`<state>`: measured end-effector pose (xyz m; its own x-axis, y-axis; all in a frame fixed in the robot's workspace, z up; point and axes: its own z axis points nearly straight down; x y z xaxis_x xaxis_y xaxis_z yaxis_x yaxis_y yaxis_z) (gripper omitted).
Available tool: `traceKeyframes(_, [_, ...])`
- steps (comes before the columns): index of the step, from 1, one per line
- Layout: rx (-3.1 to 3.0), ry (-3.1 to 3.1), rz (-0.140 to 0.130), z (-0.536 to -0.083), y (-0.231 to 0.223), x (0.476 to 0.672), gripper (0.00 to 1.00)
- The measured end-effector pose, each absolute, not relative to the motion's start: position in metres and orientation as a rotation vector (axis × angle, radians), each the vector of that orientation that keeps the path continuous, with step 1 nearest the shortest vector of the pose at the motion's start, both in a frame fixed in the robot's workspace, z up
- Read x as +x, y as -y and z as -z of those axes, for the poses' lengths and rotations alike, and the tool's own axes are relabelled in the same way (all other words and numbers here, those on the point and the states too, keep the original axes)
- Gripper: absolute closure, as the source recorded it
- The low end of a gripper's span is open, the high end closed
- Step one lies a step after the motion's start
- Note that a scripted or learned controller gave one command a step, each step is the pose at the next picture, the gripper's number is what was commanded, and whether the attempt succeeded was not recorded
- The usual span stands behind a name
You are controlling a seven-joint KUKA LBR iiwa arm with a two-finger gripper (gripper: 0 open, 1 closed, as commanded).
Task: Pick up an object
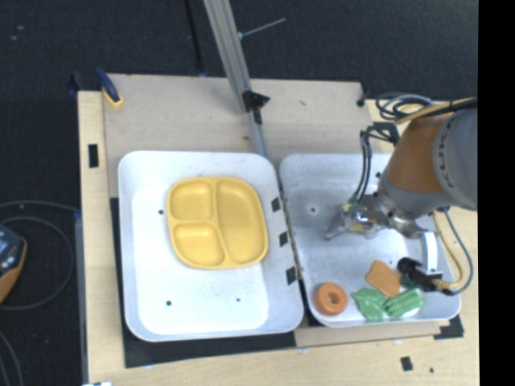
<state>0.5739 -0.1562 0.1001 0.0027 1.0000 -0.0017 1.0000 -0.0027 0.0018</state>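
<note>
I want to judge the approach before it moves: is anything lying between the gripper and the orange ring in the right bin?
Nothing visible does. The gripper hangs over bare white floor of the right bin, and the orange ring lies nearer the bin's front edge. The green pieces sit beside the ring, off that line.

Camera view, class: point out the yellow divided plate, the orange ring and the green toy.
yellow divided plate (pixel 217 221), camera view, centre ridge.
orange ring (pixel 331 298), camera view, its band.
green toy (pixel 388 304), camera view, its middle.

Place: a robotics lab, by the look of it.
Evidence: plywood desk (pixel 201 111) on dark carpet (pixel 96 22), aluminium camera mast (pixel 225 39) behind the pincer (pixel 342 225), loose cables (pixel 40 223) far left.
</note>
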Motion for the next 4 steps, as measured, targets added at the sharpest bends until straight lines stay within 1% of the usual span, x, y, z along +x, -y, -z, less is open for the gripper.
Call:
traceKeyframes(1, [2.224, -2.210, -0.008, -0.114, 0.157, 0.576, 1.00])
traceKeyframes(2, [2.213, -2.219, -0.006, -0.177, 0.156, 0.582, 1.00])
traceKeyframes(3, [2.213, -2.219, -0.005, -0.230, 0.168, 0.586, 1.00])
traceKeyframes(4, [2.215, -2.222, -0.004, -0.255, 0.169, 0.587, 1.00])
